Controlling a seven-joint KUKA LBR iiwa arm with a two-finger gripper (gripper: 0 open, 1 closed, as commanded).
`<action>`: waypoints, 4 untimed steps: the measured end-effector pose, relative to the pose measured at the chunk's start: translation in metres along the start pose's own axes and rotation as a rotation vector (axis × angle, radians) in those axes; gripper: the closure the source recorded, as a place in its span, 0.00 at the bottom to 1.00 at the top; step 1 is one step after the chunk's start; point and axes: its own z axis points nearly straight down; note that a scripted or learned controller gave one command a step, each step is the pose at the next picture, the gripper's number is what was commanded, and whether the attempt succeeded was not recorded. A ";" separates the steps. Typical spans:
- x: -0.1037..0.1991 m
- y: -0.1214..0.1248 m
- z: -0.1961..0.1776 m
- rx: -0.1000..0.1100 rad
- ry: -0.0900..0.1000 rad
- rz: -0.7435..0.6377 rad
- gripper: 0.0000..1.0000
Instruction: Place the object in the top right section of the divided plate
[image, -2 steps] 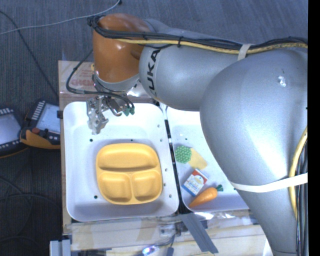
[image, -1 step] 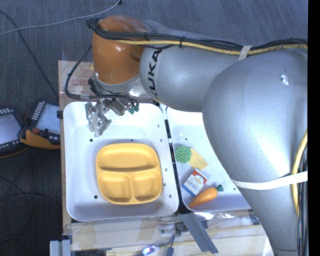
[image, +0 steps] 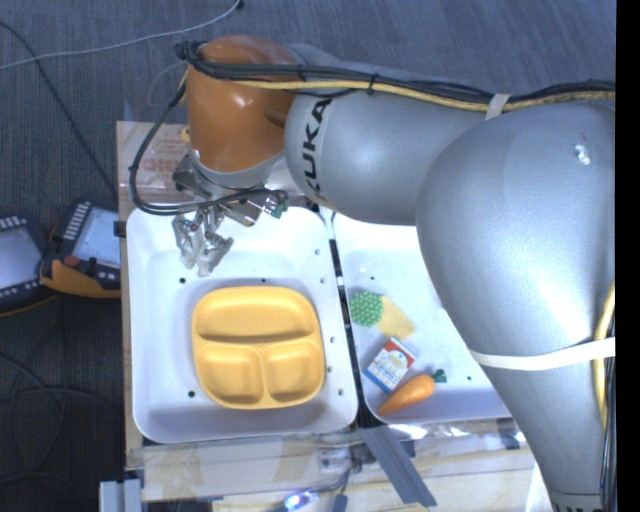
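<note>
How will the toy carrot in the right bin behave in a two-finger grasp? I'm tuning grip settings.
The carrot looks like smooth, glossy plastic, so it may slip. Its tapered, rounded body would probably roll or pivot if pinched off-centre. It leans against the small carton, so a push could shift both.

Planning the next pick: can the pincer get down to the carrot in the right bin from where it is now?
Probably yes. The pincer hangs over the left bin, above the yellow divided plate. The carrot lies uncovered near the right bin's front edge, with nothing on top.
</note>
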 end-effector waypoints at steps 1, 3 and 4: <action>0.004 -0.006 0.062 0.005 -0.006 -0.282 1.00; 0.006 -0.006 0.062 0.004 -0.005 -0.786 1.00; -0.003 -0.002 0.062 0.006 -0.001 -1.046 1.00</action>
